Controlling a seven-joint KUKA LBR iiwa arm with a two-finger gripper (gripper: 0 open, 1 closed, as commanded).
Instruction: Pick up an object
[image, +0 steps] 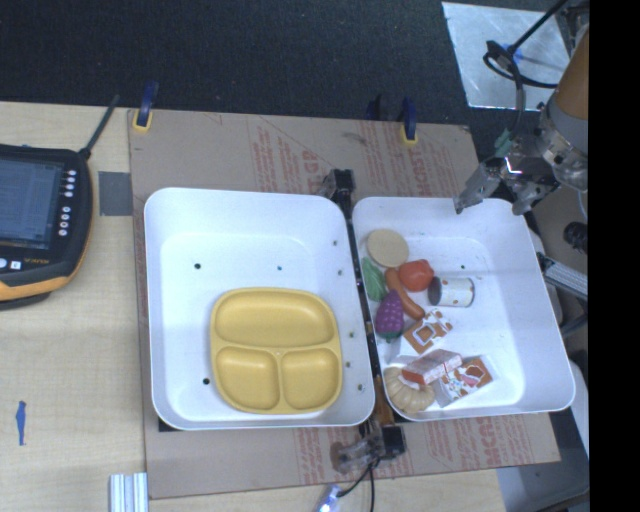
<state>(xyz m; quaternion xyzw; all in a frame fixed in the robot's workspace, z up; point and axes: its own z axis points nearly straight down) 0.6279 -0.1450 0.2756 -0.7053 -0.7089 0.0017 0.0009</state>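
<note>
Lying below tool (497, 185) (apart): tomato (416, 274)

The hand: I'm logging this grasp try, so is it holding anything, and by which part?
Nothing is held. The hand hangs over the far right rim of the right bin, apart from the toy food heaped along that bin's left side.

Small toy foods crowd the right bin's (520, 300) left side: a tan disc (387, 247), a red tomato (415, 274), a purple grape bunch (389, 316), and a can (452, 292) lying on its side. Nearer the front lie printed packets (445, 370) and a round cracker (408, 391), touching one another.
</note>
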